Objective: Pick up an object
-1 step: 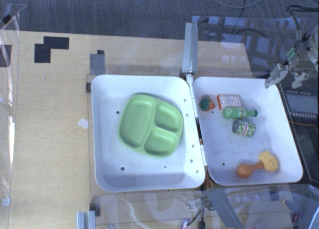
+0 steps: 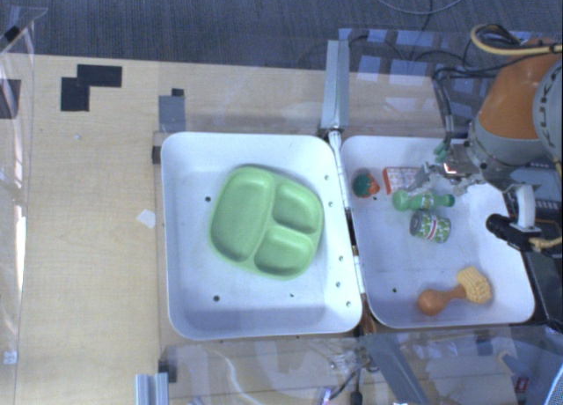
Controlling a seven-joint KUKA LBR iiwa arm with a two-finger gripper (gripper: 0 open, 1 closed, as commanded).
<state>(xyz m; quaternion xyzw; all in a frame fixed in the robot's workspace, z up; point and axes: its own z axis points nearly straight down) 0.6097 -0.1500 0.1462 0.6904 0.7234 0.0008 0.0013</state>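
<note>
The right bin (image 2: 501,306) holds several small objects. A green and orange round toy (image 2: 365,185) lies near its left wall, beside a red and white packet (image 2: 398,178). A green bottle (image 2: 420,202) lies on its side above a green patterned can (image 2: 430,226). An orange-handled brush with a yellow head (image 2: 456,292) rests near the front. My gripper (image 2: 442,172) hangs over the back right of this bin, just above the bottle and right of the packet. Nothing is visibly held.
The left bin (image 2: 189,306) holds a light green divided plate (image 2: 266,220). A metal divider (image 2: 334,86) stands between the bins at the back. The arm's orange band (image 2: 519,99) and cables (image 2: 457,86) crowd the right bin's back right corner.
</note>
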